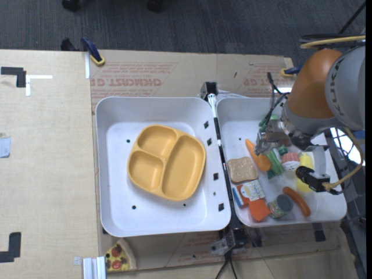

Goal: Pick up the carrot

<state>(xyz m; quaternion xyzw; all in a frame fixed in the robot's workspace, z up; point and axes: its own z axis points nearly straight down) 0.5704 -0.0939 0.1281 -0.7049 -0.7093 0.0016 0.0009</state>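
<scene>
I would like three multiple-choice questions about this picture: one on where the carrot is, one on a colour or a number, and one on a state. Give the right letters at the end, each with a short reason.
1. Where does the carrot lie?
A. In the right bin
B. On the divided plate
C. On the cardboard outside the bins

2. What colour is the divided plate in the left bin?
A. Blue
B. Yellow
C. Green

3. How does the gripper stand to the carrot?
A. Far away, above the left bin
B. Close above the carrot, in the right bin
C. Outside both bins, over the floor

Answers: 1 A, the carrot lies among the toy foods, beside the bread slice in the right bin. 2 B, the plate with three compartments is yellow. 3 B, the gripper is just above the upper end of the carrot.
</scene>
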